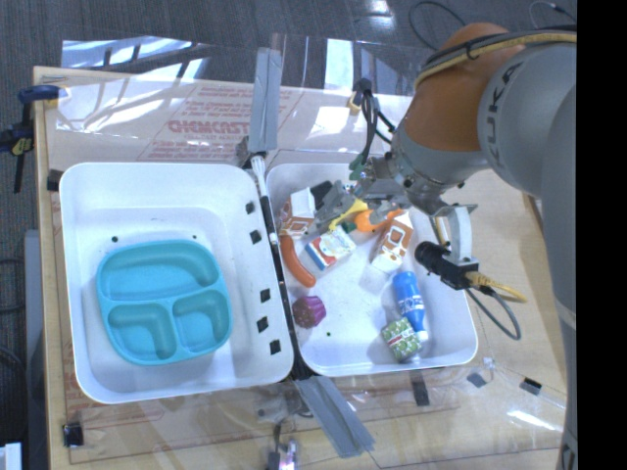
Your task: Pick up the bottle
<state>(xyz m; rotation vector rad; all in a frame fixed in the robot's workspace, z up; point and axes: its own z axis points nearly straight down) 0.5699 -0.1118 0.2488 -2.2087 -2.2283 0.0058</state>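
My gripper sits over the upper part of the right bin, just right of the divider between the two bins, low among the clutter at that end. Its tips are buried against the toys there, and from this slanted view I cannot tell how they stand or whether anything is between them.

The bottle I am after is the blue one with a white label and a white cap end. It lies on its side in the lower right of the same bin, near the right wall. Its long axis runs nearly up and down the frame, tilted slightly, with the white end toward the top and the blue end toward the bottom. A small green patterned toy touches its lower end, and a white and orange carton lies just above its upper end.

From my tool, the bottle lies down and to the right in the frame, well apart from where the tips are now. I judge the move needs a shift toward the lower right corner of the bin and a wrist turn so the jaws close across the bottle's narrow width, not along its length.

A purple ball and an orange sausage-shaped toy lie near the divider. The left bin holds a blue divided tray.
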